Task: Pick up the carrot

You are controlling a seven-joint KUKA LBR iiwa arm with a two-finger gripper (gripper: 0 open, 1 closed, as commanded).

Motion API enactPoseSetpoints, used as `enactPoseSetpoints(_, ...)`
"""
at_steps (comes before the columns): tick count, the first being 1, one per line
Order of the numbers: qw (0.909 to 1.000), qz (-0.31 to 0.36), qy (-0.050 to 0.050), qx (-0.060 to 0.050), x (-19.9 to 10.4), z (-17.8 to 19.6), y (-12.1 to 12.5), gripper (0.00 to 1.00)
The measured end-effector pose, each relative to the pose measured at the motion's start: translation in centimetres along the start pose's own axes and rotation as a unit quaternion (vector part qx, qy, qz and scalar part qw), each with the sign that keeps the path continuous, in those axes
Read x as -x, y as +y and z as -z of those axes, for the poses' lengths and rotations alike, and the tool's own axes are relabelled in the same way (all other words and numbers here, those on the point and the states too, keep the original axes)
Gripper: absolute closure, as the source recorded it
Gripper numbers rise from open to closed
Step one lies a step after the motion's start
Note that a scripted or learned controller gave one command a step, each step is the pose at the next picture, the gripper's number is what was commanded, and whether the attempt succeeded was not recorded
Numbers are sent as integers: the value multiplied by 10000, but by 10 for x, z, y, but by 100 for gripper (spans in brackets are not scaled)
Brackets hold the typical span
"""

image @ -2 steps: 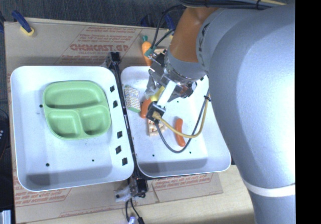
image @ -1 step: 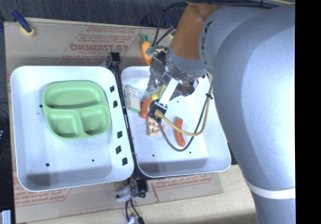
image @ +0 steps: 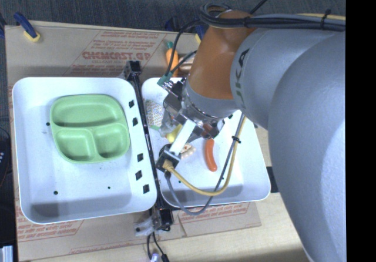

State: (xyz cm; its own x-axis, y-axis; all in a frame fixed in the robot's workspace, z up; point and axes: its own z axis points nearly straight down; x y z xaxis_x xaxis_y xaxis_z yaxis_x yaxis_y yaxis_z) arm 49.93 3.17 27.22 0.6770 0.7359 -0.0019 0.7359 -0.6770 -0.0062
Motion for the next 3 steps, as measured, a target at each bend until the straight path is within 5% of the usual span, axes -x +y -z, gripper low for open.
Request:
enactPoseSetpoints(1,9951,-985,-6,8,-80,-10,-106,100)
enactPoseSetpoints(2,9961,-885,-18,13,-120,-53,-143,100)
enactPoseSetpoints(3,9919,-1271,2,21,-121,24,-143,100)
